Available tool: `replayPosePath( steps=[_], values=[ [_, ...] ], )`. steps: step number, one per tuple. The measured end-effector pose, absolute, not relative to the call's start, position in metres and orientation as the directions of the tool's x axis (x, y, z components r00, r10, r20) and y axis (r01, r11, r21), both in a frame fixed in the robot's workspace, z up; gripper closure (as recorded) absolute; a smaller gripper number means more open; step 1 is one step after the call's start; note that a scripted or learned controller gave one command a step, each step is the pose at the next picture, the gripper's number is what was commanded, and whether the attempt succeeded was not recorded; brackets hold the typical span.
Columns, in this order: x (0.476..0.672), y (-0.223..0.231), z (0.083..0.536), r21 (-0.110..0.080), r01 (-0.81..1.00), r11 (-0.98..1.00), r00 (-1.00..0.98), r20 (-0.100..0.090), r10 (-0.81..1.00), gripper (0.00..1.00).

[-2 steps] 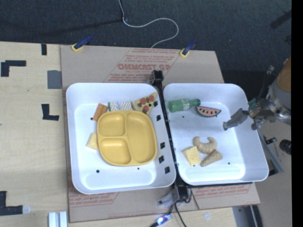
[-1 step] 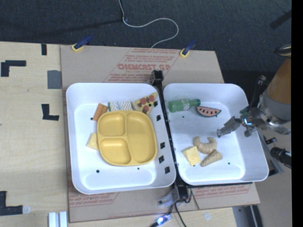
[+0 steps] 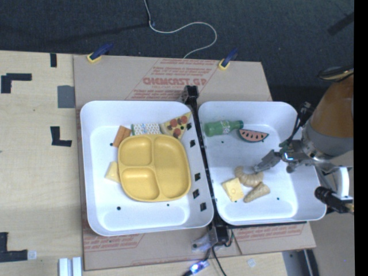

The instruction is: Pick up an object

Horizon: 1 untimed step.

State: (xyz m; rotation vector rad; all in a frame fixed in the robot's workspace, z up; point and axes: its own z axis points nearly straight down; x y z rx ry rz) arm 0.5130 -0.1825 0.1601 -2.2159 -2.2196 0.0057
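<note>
In the right bin (image 3: 287,114) lie a green bottle (image 3: 223,127) and a watermelon slice (image 3: 253,135) near the far wall. A tan croissant (image 3: 248,177), a yellow cheese wedge (image 3: 233,189) and a beige cone-shaped piece (image 3: 257,192) sit close together nearer the front. My gripper (image 3: 263,164) reaches in low from the right, its tip just to the right of the croissant and a little above it. Nothing shows held in it.
The left bin (image 3: 92,154) holds a yellow divided plate (image 3: 154,167), with a pizza slice (image 3: 177,124), an orange stick (image 3: 121,135) and a yellow wedge (image 3: 111,172) around it. The arm's grey body (image 3: 330,131) hangs over the right bin's right wall.
</note>
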Motion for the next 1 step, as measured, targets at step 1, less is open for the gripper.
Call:
replayPosePath(
  steps=[1],
  values=[
    [0.5022,-0.1812,0.1109,-0.008,1.000,0.001,-0.001,0.002,1.000,0.00]
  ],
)
